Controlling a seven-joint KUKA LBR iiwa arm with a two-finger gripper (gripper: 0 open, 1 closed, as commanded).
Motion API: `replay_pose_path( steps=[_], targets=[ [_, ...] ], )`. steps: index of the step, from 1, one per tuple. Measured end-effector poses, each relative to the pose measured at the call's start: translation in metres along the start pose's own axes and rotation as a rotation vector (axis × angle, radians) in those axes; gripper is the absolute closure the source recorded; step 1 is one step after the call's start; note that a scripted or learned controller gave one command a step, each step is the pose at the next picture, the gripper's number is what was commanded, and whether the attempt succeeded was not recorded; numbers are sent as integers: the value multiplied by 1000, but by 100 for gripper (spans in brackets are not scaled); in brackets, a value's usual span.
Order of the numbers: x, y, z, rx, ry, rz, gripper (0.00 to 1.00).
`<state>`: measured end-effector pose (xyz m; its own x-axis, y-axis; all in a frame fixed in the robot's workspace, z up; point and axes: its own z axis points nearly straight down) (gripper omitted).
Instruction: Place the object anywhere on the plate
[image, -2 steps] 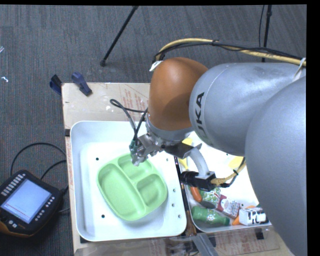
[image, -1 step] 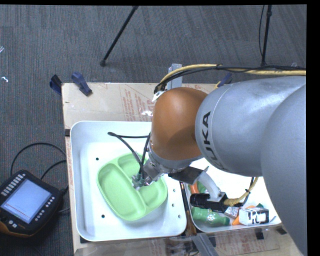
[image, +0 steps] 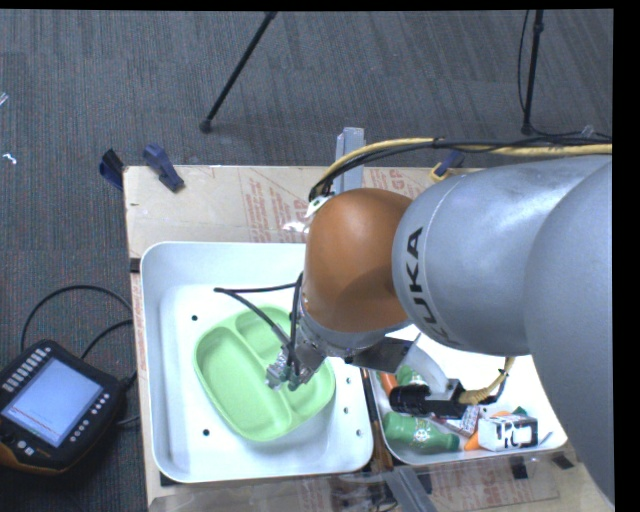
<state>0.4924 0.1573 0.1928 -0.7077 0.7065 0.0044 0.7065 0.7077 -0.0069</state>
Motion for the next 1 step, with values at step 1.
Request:
replay_pose_path(
  steps=[1],
  targets=[
    [-30,-16,7,0,1,-169,100]
  ],
)
